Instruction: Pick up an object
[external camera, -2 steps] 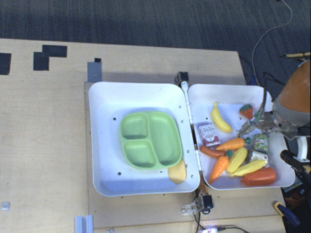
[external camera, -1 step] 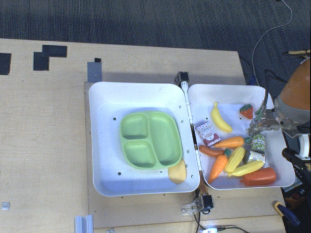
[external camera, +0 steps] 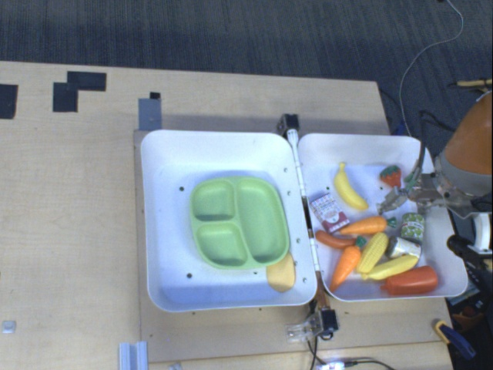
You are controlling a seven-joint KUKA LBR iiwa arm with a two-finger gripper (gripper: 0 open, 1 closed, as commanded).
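My gripper hangs over the right bin, reaching in from the right, and its fingers look open with nothing between them. It is above an orange carrot and just left of a green-labelled can. Around it lie a yellow banana, a strawberry, a small red-and-white carton, a corn cob, a second carrot, a red chili, a yellow piece and a red pepper.
The left bin holds a green divided plate, with a tan-yellow piece at the plate's near right corner. The bins' shared rims run between them. Cables and clips sit at the bench's front edge.
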